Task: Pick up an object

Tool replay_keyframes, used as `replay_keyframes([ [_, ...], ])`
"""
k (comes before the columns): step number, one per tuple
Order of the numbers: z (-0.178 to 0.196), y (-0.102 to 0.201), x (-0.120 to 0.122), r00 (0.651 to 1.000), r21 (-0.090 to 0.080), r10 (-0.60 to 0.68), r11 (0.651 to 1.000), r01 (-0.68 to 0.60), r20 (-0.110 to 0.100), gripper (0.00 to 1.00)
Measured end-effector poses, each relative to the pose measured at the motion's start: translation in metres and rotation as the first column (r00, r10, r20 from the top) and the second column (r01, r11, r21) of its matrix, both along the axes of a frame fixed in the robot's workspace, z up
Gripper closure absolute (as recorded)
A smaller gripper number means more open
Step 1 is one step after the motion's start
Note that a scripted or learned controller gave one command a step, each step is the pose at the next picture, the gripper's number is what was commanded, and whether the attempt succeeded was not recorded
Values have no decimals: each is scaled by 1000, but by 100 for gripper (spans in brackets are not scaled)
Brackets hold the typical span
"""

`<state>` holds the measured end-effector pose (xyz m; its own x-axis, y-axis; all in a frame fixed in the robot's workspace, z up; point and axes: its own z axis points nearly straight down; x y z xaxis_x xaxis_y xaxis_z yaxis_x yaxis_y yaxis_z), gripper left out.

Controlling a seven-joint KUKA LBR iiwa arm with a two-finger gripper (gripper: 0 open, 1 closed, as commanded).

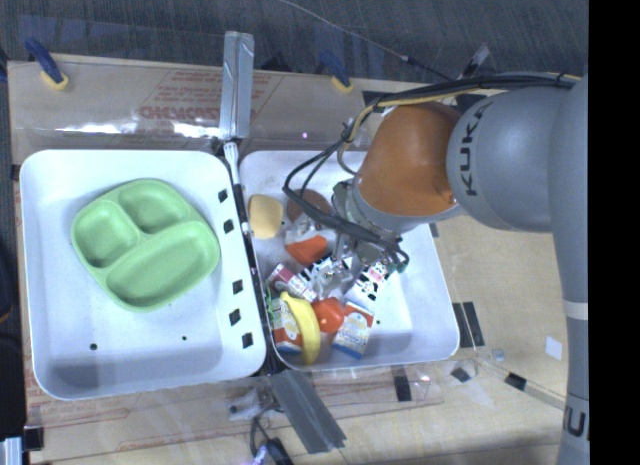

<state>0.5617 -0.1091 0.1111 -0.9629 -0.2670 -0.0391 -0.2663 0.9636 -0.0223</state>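
Dark ribbed matting lies beyond the worktop [500, 253], whose pale wooden surface carries a sheet of printed brown card under two shallow white bins set side by side. Both bins are smooth moulded plastic with rounded corners, and a grey metal strip runs along the seam between them.

Within the left bin [60, 343] sits a light green plate [145, 243], matte plastic, rounded and split into three compartments.

Objects crowd the right bin [430, 328]. Toward its far left lies a pale yellow rounded object [265, 216], beside a brown rounded one [310, 203] partly hidden by cables. An orange wedge-shaped piece [306, 250] lies nearer. At the near edge there is a yellow banana [305, 325], curved and glossy, resting over a small printed carton [284, 321], with a red piece [330, 313] and another small printed carton [353, 333] just beside it. A black-and-white patterned object [345, 275] lies in the middle of the heap.

Coming in from the right, the grey arm with its glossy orange band hangs over the right bin, black cables looping round its wrist. Its gripper [358, 263] is down among the heaped objects, right by the patterned one; how it stands, wide or narrow, I cannot tell, and no object can be seen held.
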Motion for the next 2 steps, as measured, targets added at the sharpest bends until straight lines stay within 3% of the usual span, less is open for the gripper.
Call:
replay_keyframes([
  [2,-1,11,6,955,12,-297,955,297,-10,0],
])
